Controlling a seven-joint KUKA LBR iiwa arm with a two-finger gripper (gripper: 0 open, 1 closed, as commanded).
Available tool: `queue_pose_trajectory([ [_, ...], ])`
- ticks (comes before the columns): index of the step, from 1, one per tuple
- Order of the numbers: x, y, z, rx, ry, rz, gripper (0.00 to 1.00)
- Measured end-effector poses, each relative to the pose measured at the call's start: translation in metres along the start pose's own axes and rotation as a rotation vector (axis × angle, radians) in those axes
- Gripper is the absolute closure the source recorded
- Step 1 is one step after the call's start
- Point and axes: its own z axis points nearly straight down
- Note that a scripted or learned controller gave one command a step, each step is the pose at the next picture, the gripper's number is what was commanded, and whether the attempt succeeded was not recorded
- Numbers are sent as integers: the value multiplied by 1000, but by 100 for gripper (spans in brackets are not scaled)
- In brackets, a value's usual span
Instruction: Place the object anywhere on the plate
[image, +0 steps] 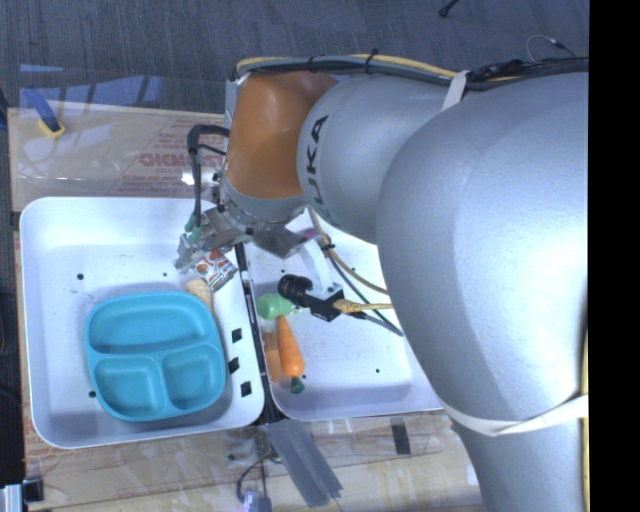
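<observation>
Gripper (203, 243) low over left bin (60, 230), at about 1 o'clock of the blue plate (155, 355). Fingers mostly hidden by wrist; a small printed packet (214, 266) sits at the tips, possibly pinched, can't tell. Carrot (289, 349) and green item (271, 306) lie in right bin (350, 395), partly behind cables.

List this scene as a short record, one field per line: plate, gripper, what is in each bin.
plate: blue plate with three compartments, lying in the left bin
gripper: gripper above the left bin's far right corner, beyond the plate
near gripper: small printed packet
right bin: carrot, green item
arm: KUKA arm reaching in from the right
</observation>
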Motion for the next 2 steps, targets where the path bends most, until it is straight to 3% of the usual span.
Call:
queue_pose_trajectory([
  [1,75,-35,11,3,1,-169,100],
  [2,75,-35,10,2,1,-168,0],
])
